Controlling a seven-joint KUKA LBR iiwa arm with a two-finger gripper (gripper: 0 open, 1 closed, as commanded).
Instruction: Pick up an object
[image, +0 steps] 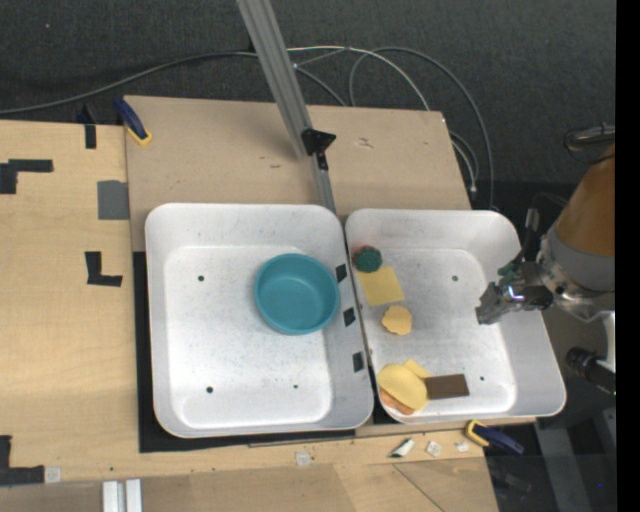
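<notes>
Left to right: tabletop (60, 200) w/ two white bins side by side. Left bin (180, 330) has a teal bowl (296, 292) sitting upright, a bit right of its centre. Right bin (470, 240) holds the small stuff along its left side: a dark green round piece (369, 260) at top, a pale yellow square (381, 287) just below it, a small yellow lump (398, 320) under that, then near the front rim a yellow rounded item (403, 386) touching a brown block (446, 386). My pincer (495, 305) hangs over the right edge of that bin, well apart from all of them; can't tell if it's apart or together from this angle. Nothing in it that I can see. So, imo, the pick hasn't begun: still need to choose a target, move over, drop, clamp, lift.
</notes>
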